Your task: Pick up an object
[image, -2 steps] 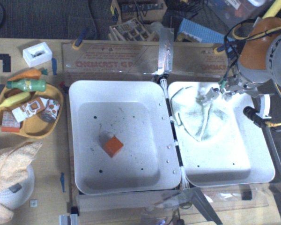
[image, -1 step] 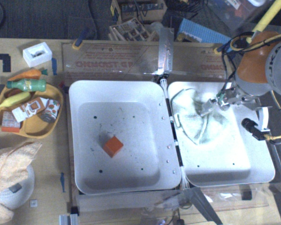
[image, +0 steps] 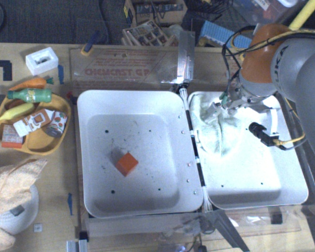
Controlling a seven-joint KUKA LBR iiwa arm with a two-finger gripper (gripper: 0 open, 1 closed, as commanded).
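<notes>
Orange, the small block [image: 127, 163] lies alone in the left bin [image: 94, 109], well apart from the gripper [image: 224, 103] over the right bin [image: 283, 193]. We cannot tell its state. We judge that nothing is picked up yet; reach and grasp remain.

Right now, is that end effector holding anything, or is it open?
End effector: cannot be told. It sits over crumpled white cloth in the right bin, and nothing shows clearly in its grip. The orange block lies untouched in the left bin.
</notes>
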